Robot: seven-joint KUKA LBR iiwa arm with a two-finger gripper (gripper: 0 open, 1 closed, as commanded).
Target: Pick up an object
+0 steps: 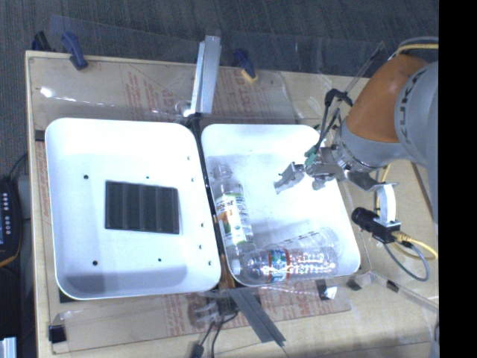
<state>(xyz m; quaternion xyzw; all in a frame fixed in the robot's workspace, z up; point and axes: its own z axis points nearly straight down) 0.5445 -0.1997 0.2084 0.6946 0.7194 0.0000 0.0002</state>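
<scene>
In the right bin (261, 144) lie two clear plastic bottles. One bottle with a white and green label (229, 213) rests along the bin's left wall. The other bottle, with a red and blue label (294, 258), lies along the front wall. A black ribbed rectangular pad (141, 206) lies flat in the middle of the left bin (74, 148). My gripper (302, 183) hangs over the right bin's middle right, above and to the right of both bottles. It is open with nothing between its fingers (287, 177).
A grey metal strip (205, 73) stands at the back between the two bins. Blue clamps (74, 51) hold clear sheeting at the bench's far edge. The right bin's floor behind the bottles is bare.
</scene>
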